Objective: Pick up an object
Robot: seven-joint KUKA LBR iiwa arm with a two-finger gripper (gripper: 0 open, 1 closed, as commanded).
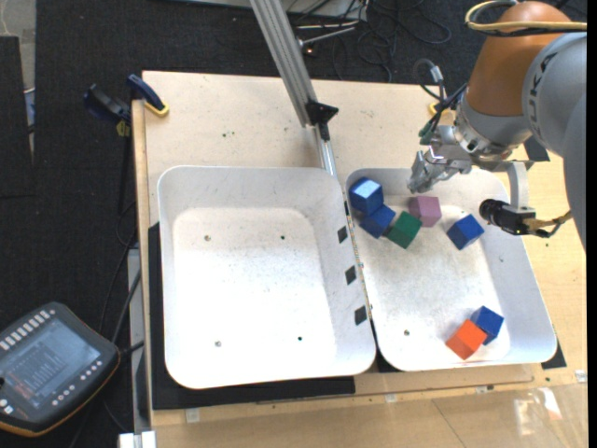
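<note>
While the gripper (422, 187), grip unclear, hovers just above it, the pink cube (425, 209) sits slightly skewed.

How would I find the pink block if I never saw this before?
Look in the right bin, near its far end, just under the claw. The pink block sits beside a green block. It's the only pink one; the others are blue, green or orange.

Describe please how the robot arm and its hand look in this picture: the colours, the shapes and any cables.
The arm is thick and rounded, grey, with a glossy orange section near the wrist. A thin pale cable loops over that orange part, and dark cables run beside the wrist. The hand is small, metallic grey, made of angular parts, narrowing downward.
</note>
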